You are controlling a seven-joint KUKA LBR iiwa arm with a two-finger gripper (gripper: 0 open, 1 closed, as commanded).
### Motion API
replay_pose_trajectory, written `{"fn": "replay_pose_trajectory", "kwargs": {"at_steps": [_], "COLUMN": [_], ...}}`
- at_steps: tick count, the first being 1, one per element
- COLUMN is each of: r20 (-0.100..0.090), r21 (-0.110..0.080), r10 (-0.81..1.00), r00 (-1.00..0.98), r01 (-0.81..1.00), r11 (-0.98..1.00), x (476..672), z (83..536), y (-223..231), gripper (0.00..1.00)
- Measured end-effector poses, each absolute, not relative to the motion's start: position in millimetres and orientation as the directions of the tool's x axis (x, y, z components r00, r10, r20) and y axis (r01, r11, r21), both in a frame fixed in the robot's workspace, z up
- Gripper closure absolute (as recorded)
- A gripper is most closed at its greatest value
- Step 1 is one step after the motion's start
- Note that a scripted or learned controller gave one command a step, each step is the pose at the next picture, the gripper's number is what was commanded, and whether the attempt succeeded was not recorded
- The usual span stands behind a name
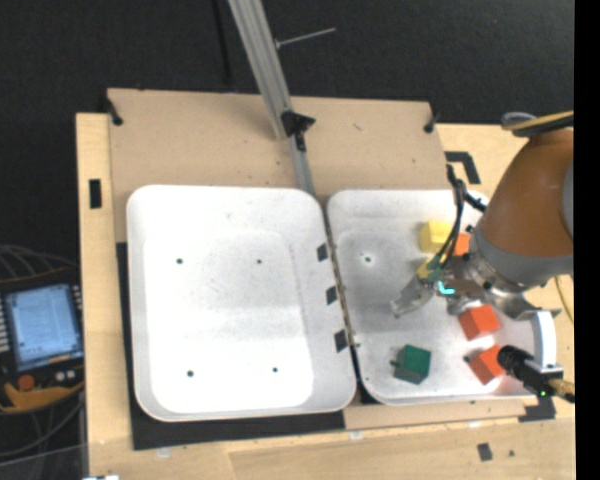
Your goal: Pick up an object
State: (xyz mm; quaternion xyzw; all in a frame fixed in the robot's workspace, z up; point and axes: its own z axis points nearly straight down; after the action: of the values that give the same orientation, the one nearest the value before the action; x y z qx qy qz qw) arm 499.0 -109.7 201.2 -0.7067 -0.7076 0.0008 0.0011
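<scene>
Hand (412,301) sits low over the right bin (380,213), pointing toward the bin's middle, tip over bare white floor. Can't tell from this angle if it's spread or pressed together, too small and partly blurred. Nothing visible pinched in it.

Arm (525,218) comes in from the right, orange band up top, grey wrist below it, covering the right bin's right side. Some cabling runs along the wrist.

Objects, all in the right bin:
- yellow block (433,234), upper part of the bin, just above and right of the hand, close to the wrist.
- green block (412,364), lower middle of the bin, below the hand, apart from it.
- orange block (478,321), right of the hand, just under the wrist.
- second orange block (485,363), lower right corner area, near a black part of the arm's hardware.
- small orange patch by the yellow block, tucked against the wrist; can't tell what it is.

Left bin (150,268): white floor with a few dark dots.

Both bins sit side by side on the tabletop (100,368), touching along the centre with small black clips at the seam. Metal rail (265,53) slants from the top down to the seam. Pendant with lit screen (35,333) at far left, off the tabletop.
</scene>
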Motion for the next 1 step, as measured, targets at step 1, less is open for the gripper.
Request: {"fn": "replay_pose_trajectory", "kwargs": {"at_steps": [1], "r20": [0.0], "r21": [0.002], "r10": [1.0], "r00": [0.002], "r01": [1.0], "r11": [-0.002], "x": [499.8], "z": [202.7], "y": [-109.8], "gripper": [0.0]}}
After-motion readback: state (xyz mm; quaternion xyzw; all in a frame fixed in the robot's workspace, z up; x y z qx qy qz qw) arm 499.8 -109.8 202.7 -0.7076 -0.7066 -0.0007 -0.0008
